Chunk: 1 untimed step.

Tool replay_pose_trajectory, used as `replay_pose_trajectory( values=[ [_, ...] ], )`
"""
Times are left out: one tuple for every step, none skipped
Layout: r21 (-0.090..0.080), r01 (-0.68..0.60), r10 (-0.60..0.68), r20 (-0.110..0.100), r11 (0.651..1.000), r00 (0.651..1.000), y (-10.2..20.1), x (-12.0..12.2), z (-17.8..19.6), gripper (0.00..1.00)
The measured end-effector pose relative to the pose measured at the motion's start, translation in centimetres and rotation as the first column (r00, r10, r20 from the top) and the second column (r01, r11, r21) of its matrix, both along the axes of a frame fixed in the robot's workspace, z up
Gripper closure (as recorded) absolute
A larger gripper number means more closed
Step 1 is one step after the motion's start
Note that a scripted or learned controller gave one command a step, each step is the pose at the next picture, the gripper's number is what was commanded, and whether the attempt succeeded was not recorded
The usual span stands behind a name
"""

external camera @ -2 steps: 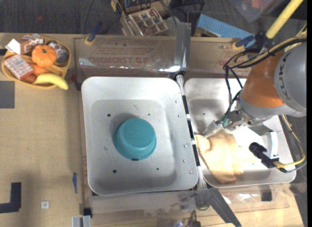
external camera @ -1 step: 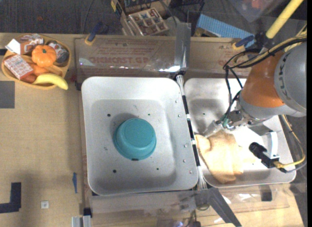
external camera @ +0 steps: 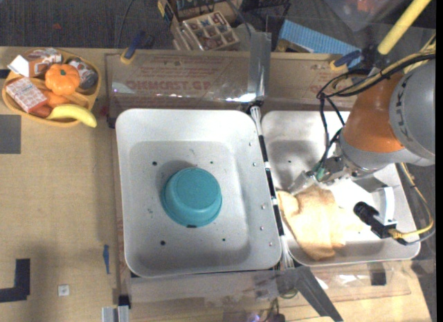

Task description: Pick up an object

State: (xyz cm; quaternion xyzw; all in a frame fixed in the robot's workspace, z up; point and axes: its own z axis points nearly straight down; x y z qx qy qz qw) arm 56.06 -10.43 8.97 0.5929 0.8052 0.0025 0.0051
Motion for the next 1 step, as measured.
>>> replay_pose_trajectory(
  values=[
    [-0.002, -0.070, 0.070, 0.000, 0.998, 0.998, 0.19, 0.72, -0.01, 0.00]
  ],
)
